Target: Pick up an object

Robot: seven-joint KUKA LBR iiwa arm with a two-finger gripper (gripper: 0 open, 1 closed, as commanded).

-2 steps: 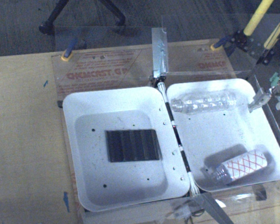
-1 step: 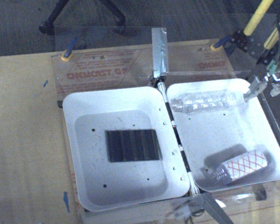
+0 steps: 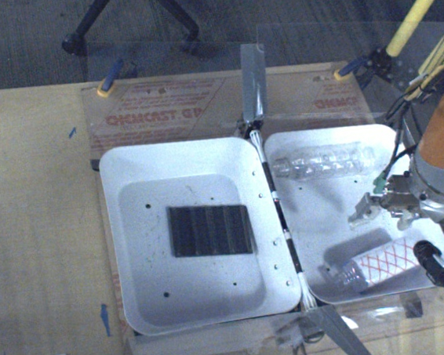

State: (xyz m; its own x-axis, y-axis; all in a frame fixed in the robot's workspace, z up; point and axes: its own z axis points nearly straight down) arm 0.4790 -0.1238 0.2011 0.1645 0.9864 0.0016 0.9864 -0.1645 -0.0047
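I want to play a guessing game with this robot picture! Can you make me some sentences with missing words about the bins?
1. The dark ribbed rectangle lies in the ____ bin.
2. The clear plastic bottle lies near the ____ edge of the right bin.
3. The pack with the red criss-cross pattern lies in the ____ bin.
4. The arm with the hand comes in from the ____ side.

Missing words: left; far; right; right
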